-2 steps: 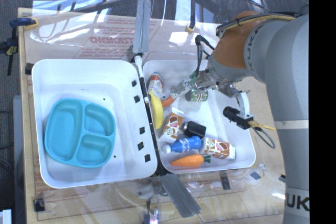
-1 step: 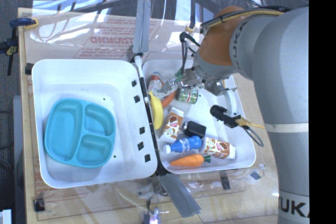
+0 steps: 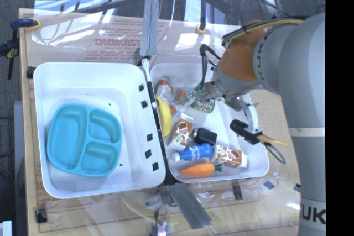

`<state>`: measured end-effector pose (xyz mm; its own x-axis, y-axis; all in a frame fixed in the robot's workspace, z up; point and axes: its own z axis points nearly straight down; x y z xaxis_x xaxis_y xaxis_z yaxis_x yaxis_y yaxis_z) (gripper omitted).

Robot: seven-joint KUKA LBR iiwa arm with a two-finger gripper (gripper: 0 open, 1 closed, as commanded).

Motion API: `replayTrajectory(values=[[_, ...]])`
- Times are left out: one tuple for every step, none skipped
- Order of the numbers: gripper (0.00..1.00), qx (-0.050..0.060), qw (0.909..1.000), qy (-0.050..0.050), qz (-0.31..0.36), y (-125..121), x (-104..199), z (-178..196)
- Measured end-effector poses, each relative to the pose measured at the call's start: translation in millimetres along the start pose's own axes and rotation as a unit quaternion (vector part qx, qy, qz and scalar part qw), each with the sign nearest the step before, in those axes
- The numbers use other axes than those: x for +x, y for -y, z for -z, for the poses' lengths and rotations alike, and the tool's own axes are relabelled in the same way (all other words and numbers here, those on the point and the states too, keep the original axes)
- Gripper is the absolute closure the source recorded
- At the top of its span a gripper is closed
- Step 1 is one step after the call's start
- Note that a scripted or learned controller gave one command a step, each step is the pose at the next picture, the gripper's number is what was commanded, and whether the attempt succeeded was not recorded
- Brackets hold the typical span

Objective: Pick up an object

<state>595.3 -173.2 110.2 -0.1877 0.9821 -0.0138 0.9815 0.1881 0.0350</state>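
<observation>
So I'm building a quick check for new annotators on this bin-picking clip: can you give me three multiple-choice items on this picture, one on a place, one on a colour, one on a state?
1. Where does the divided tray lie?
A. in the left bin
B. in the right bin
C. on the bench outside both bins

2. What colour is the divided tray?
A. red
B. light blue
C. black

3. How does the carrot lie in the right bin?
A. standing upright against the far wall
B. flat on its side near the front edge
C. lifted above the bin in the hand

Answers:
1 A, the tray sits on the floor of the left bin.
2 B, it is plainly light blue against the white bin.
3 B, the carrot lies lengthwise by the front rim, just below the blue bottle and well apart from the hand.
</observation>
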Motion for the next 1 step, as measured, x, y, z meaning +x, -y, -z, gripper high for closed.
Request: replayTrajectory(values=[[1.00,0.000,1.0000,0.004,0.000,0.4,-3.8,11.4]])
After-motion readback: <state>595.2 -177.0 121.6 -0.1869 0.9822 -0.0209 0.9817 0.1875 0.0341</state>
